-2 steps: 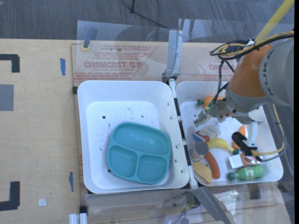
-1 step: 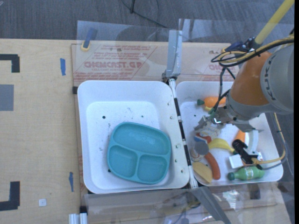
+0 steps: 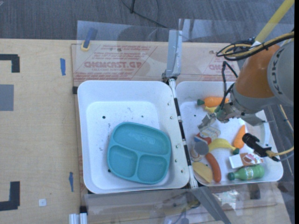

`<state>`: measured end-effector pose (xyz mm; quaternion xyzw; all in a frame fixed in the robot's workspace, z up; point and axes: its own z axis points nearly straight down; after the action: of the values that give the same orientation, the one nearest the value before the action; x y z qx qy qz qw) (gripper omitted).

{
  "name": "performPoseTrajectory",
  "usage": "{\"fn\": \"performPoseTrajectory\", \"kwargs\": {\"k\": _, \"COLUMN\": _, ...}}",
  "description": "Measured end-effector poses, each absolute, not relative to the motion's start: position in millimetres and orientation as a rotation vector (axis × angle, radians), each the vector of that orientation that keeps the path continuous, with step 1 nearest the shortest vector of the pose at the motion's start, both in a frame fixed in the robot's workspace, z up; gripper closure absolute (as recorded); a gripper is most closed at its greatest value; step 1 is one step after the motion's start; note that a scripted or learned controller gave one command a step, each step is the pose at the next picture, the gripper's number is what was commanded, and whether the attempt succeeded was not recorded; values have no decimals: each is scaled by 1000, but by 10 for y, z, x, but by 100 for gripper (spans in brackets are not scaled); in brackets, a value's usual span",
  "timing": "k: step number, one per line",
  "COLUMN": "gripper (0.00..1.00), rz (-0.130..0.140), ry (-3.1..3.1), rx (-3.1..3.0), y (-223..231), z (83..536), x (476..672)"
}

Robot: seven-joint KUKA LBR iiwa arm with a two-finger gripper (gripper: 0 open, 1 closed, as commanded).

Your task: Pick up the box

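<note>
Overhead view of two shallow white plastic bins side by side on a pale wooden surface [image 3: 37, 125]. The left bin [image 3: 93, 125] holds a teal divided tray [image 3: 138, 152], smooth and rounded at the corners. The right bin [image 3: 187, 108] is crowded with small toy foods.

The box [image 3: 244, 160] I am after lies flat near the front right of that bin. It is a small white carton with red and orange print on its upper face. It sits just behind a glossy green bottle [image 3: 247, 173], possibly touching it, with an orange carrot [image 3: 239, 136] and a yellow banana [image 3: 221, 145] nearby and a red sausage [image 3: 214, 167] to its left.

I judge the box light, fairly stiff along its edges and liable to dent on its broad face, with a slick printed skin. I would take it across its two short sides from above, since the bottle crowds one long side.

The gripper [image 3: 209, 121] hangs low over the middle of the right bin, apart from the box. At this slant I cannot tell whether it is spread or closed, and nothing shows in its hold.
</note>
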<state>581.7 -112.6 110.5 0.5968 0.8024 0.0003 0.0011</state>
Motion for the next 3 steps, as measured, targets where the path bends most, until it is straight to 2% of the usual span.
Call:
{"fn": "performPoseTrajectory", "kwargs": {"k": 1, "gripper": 0, "rz": 8, "ry": 2515, "rx": 1866, "y": -1049, "z": 886, "x": 5731}}
{"fn": "performPoseTrajectory", "kwargs": {"k": 2, "gripper": 100, "rz": 11, "ry": 2505, "rx": 1869, "y": -1085, "z": 987, "x": 5747}}
{"fn": "performPoseTrajectory", "kwargs": {"k": 3, "gripper": 0, "rz": 11, "ry": 2505, "rx": 1869, "y": -1085, "z": 987, "x": 5746}}
